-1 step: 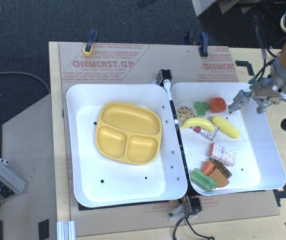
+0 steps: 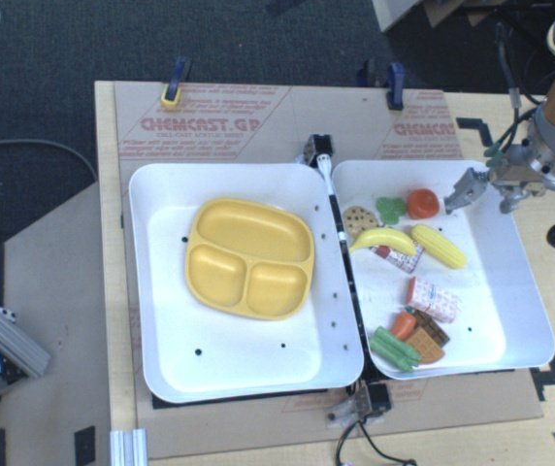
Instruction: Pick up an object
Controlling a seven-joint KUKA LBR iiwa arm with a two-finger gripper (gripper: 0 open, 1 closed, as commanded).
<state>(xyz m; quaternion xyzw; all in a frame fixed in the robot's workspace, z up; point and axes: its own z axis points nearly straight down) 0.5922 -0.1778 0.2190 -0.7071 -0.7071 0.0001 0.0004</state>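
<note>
The tool (image 2: 488, 191) hangs open and holds nothing above the right bin's (image 2: 525, 260) far edge, with the red tomato (image 2: 422, 203) just beside it.

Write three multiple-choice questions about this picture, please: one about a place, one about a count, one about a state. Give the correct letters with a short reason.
1. Where does the yellow divided plate lie?
A. in the left bin
B. in the right bin
C. on the floor

2. How many compartments does the plate have?
A. two
B. three
C. five

3. How is the gripper placed?
A. clamped on the banana
B. resting on the plate
C. above the right bin's far side, holding nothing

Answers: 1 A, it sits alone in the left bin. 2 B, one long section and two smaller ones show. 3 C, it hangs near the tomato, while the banana lies apart in the right bin.
</note>
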